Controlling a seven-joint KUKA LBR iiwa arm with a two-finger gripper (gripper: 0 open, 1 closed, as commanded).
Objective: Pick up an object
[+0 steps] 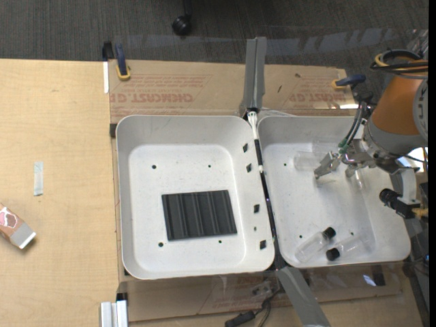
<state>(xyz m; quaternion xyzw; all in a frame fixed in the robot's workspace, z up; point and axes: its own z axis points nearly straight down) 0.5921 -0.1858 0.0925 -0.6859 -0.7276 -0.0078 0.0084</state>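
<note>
Camera view shows the gripper (338, 165) with jaws spread, holding nothing, over the right bin (286, 138), where clear bottles with black caps (328, 243) lie near its front edge, likely light, slippery, best gripped across the body.

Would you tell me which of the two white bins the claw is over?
The right bin, the one holding clear bottles with black caps; the claw is above it. The left bin holds a dark ribbed slab.

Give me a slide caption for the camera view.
KUKA arm's gripper hovers over the right bin with clear bottles; a dark ribbed tray sits in the left bin.
</note>
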